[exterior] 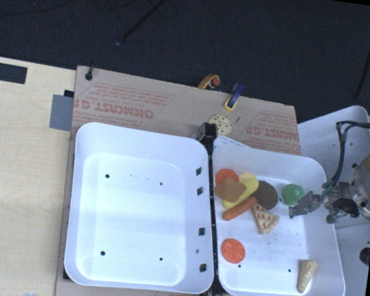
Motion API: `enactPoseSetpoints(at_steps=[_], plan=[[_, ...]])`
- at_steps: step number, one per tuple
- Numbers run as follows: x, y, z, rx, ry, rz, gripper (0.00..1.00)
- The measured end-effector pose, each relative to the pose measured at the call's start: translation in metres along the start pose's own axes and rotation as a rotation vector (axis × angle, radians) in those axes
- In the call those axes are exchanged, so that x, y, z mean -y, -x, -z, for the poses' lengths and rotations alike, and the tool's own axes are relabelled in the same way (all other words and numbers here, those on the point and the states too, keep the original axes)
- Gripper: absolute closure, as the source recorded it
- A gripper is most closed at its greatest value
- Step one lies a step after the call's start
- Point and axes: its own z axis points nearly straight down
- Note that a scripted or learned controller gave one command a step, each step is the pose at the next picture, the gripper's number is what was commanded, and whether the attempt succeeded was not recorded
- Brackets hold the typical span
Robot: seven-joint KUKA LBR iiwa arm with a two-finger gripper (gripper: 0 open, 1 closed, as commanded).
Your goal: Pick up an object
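Note:
The right white bin point(319, 285) holds a cluster of toy foods: a red slice point(225, 177), a brown piece point(231, 191), a yellow piece point(248, 184), an orange carrot point(239, 209), a dark brown disc point(266, 195), a green ball point(293, 193) and a waffle wedge point(265, 221). Nearer the front lie a red-orange disc point(232, 250) and a beige cone point(306, 275). My gripper point(319, 209) hovers at the bin's right side, just right of the green ball. Its two grey fingers stand apart, open, with only bin floor between them.
The left white bin point(83, 163) sits beside the right one on a cardboard sheet point(143, 106). A spotted cookie point(219, 123) lies on the cardboard behind the bins, near two clamps point(232, 97). The arm's body point(367, 195) and cables stand over the right rim.

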Motion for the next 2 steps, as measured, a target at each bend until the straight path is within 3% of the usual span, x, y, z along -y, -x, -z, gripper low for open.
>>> enactPoseSetpoints(at_steps=[1,2], plan=[[-0.070,-0.072,-0.106,-0.002,0.001,0.005,0.00],[-0.116,-0.090,-0.128,0.001,-0.001,0.005,0.00]])
